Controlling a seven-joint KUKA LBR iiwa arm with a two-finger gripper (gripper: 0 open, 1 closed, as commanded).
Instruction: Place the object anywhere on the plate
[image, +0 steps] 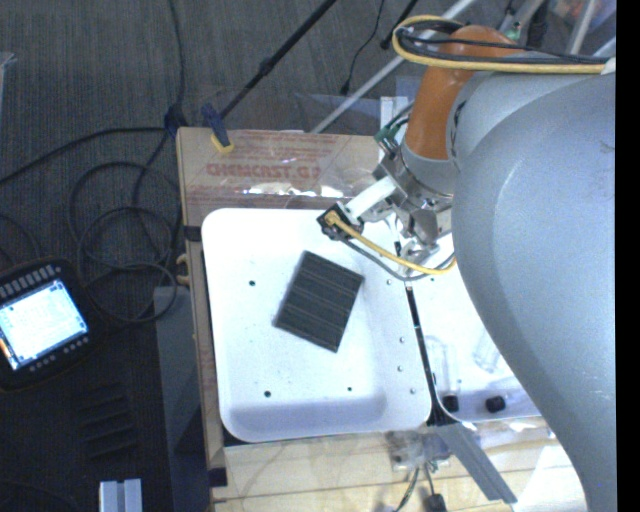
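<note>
White left bin (300, 425): I see a shallow tray with rounded corners; its rim runs well clear of the dark ribbed slab (320, 300) on every side.
Open room: bare white floor lies all round the slab, widest on its near side and to its left.
Dark ribbed slab: a flat rectangle, charcoal, with fine parallel grooves along its length; it lies about mid-bin, turned at a slant to the bin's edges, touching nothing else.
Gripper (410, 235): up and to the right of the slab, near the divide between the bins; I cannot tell its grip state from here.
Yellow cable (400, 262): loops under the gripper, just right of the slab's upper corner.
Arm (540, 250): its grey bulk covers much of the right bin (460, 300), right of the slab.
</note>
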